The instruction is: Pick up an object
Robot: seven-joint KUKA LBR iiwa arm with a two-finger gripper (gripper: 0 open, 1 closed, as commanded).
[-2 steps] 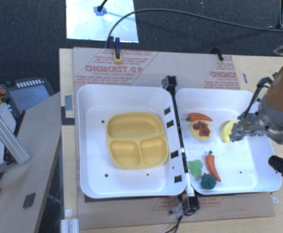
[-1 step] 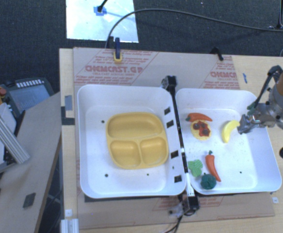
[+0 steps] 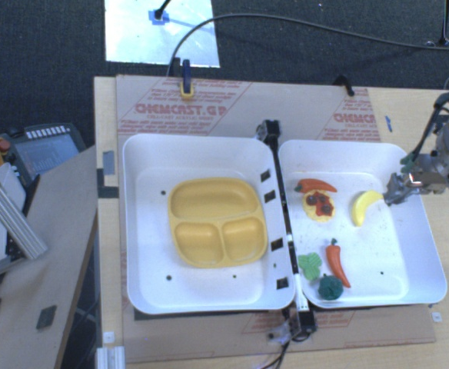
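Observation:
The right bin (image 3: 409, 229) holds several toy foods: a yellow banana (image 3: 365, 205), a red chili pepper (image 3: 315, 185), a pizza slice (image 3: 320, 204), an orange carrot (image 3: 337, 263) and two green broccoli pieces (image 3: 320, 277). My gripper (image 3: 398, 187) hangs at the right bin's upper right, just right of the banana. Nothing shows between its fingers.
The left bin (image 3: 144, 175) holds a yellow divided plate (image 3: 215, 221). A black divider strip (image 3: 280, 214) runs between the bins. A teach pendant (image 3: 44, 148) and aluminium rail (image 3: 9, 217) lie at the left, off the bench. Cables cross the dark floor behind.

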